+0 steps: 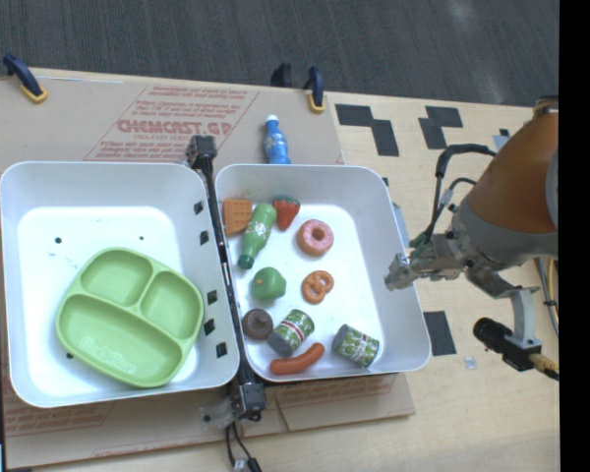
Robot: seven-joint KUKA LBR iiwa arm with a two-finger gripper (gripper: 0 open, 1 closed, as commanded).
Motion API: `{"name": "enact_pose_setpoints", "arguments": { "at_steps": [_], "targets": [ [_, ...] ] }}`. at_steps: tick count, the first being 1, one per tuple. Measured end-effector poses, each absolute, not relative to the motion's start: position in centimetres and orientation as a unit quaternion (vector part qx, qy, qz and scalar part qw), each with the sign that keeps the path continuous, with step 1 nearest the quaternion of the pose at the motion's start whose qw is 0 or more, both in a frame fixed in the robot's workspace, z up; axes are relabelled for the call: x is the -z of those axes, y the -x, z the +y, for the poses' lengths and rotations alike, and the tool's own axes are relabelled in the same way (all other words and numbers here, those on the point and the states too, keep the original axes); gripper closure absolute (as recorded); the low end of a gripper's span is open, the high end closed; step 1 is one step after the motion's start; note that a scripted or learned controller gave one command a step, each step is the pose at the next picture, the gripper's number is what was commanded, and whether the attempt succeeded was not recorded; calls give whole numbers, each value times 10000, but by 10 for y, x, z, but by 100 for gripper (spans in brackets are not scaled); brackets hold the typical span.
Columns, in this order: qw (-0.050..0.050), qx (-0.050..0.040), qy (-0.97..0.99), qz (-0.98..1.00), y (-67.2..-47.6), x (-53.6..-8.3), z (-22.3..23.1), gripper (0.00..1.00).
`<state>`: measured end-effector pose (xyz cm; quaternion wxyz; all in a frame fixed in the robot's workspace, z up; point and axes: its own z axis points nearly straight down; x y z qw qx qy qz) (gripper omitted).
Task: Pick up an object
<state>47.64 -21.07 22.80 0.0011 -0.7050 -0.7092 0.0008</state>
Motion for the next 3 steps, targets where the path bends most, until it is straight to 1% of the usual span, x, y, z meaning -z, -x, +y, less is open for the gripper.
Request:
{"name": "enact_pose_setpoints", "arguments": {
  "at_steps": [1,2,3],
  "targets": [
    [-13,3,7048,-7094,-477,-259,-212,100],
    [11,-8,7049,-7093,-476,-230,-211,100],
    [-11,2,7050,-7092,-478,-253,-212,100]
  ]
}}
